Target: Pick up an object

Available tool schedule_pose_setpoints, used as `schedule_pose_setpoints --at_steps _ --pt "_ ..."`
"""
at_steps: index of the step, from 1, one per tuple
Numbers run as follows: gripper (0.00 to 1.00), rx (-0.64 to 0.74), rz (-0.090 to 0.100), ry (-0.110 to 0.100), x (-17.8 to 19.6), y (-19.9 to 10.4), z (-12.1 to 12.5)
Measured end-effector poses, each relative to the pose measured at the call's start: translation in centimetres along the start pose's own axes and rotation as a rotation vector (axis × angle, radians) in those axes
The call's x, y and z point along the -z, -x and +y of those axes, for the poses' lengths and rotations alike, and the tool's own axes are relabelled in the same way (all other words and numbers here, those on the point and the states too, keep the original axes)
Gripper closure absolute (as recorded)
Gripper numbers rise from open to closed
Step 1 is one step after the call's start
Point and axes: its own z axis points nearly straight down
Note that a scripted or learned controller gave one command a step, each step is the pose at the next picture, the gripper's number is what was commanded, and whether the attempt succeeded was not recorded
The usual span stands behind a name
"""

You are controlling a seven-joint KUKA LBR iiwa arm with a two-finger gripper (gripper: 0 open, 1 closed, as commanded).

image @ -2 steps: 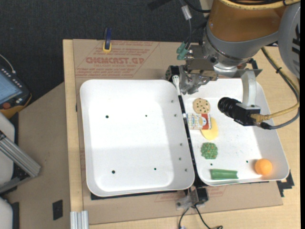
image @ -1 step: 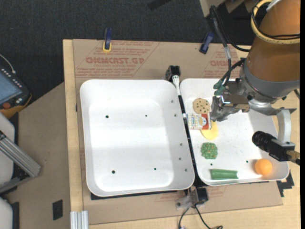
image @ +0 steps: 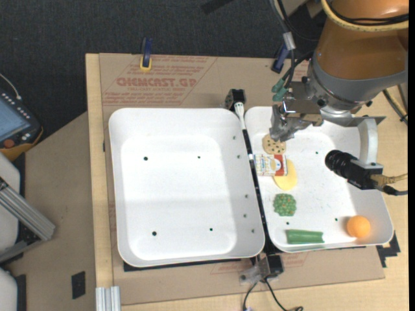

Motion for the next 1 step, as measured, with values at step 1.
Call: schedule_pose_setpoints --at_steps 1 --pt "1.00 -0.001 0.001 -0.008 0.11 -1.50 -4.05"
